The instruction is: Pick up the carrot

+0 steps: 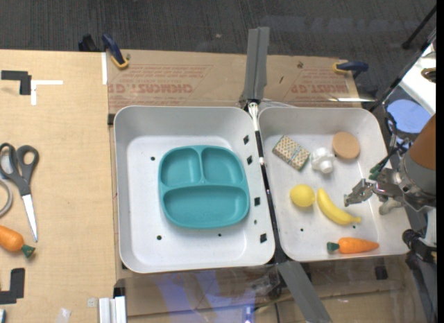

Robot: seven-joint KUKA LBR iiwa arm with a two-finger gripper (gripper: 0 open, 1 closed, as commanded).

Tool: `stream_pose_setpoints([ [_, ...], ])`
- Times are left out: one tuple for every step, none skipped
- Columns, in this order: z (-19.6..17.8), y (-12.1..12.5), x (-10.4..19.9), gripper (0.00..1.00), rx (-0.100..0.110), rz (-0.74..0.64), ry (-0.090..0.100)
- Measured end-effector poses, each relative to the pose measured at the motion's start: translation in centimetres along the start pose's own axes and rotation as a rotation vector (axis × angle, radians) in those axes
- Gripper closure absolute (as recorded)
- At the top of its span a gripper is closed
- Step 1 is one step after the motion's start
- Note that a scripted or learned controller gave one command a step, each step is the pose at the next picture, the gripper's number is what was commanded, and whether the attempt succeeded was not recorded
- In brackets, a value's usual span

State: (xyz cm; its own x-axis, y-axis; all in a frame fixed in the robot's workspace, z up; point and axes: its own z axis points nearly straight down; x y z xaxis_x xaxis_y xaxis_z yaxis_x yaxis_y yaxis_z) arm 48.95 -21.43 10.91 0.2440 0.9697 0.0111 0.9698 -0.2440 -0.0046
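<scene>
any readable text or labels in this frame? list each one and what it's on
Red print on the left cardboard sheet: upside down and blurred, no word reads with certainty.
Red print on the right cardboard sheet: also upside down and blurred, unreadable.
Patterned packet in the right bin: print too small to read.
</scene>
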Motion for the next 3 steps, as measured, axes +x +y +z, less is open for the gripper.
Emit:
stream_pose_setpoints([
  [2.0, -2.8, 6.0, 0.0, 0.0, 0.245, -0.01],
  [2.0, -3.7, 11.5, 0.0, -0.001, 0.233, -0.011],
  [-7.0, 4.6, 7.4, 0.0, -0.005, 0.541, -0.013],
])
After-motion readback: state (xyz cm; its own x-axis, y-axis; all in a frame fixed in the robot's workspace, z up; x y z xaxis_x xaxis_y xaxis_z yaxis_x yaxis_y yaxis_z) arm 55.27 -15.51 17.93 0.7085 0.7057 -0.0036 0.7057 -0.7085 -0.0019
